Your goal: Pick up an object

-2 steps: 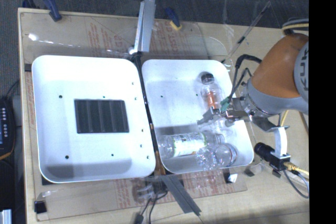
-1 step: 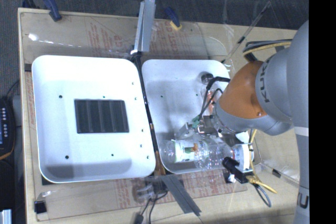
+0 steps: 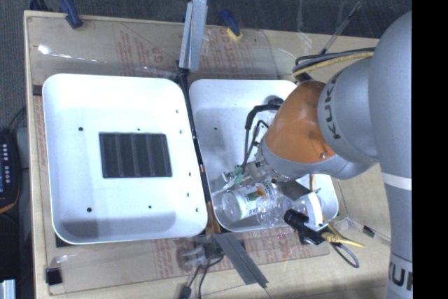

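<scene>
Clear plastic bottle (image 3: 241, 207), my likeliest target, lying on its side in the near corner of the right bin (image 3: 217, 101), close against the near wall. It looks thin-walled, crinkled and glossy, with a pale label and a touch of green at its upper end. The pincer (image 3: 246, 181) sits low in the bin just over the bottle, largely hidden beneath the orange-banded wrist; I cannot tell how far it is open, nor whether it has hold of anything. Risks, as I judge them: the smooth, rounded, yielding wall may slip sideways or collapse under closure, and the corner leaves little room, so the pincer may strike the bin wall or pin the bottle against it instead of enclosing it. The left bin (image 3: 63, 101) carries 1 dark ribbed rectangular panel (image 3: 135, 155), flat and matte, well apart from the arm. The 2 bins are smooth white plastic with rounded corners, resting on a pale surface (image 3: 112, 45).
</scene>
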Controlling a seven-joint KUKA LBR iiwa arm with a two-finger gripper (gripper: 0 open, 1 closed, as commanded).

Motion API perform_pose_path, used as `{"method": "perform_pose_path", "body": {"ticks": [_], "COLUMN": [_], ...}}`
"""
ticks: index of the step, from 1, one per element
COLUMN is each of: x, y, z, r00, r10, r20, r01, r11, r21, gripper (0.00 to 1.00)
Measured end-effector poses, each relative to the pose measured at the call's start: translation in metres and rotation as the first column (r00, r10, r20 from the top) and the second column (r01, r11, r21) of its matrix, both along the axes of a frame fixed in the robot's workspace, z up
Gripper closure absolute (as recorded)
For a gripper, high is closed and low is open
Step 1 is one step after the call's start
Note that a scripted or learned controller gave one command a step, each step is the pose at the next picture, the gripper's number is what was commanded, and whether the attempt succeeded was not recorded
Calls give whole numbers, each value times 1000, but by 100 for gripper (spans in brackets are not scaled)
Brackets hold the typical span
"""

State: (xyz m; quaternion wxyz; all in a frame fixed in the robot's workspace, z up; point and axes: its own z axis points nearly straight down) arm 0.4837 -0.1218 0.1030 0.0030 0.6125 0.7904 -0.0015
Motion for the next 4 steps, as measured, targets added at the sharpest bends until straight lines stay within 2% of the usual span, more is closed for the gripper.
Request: {"method": "perform_pose_path", "body": {"ticks": [1,2,3,4], "x": [54,-4,-1,45], "y": [-32,-63,-77,-89], "z": [-12,-11,38,85], "r00": [995,991,978,992], "r10": [-96,134,-209,-130], "r20": [-7,-4,-2,-5], "r01": [96,-134,209,130], "r11": [995,991,978,992], "r21": [7,7,6,7], "gripper": [0,0,0,0]}}
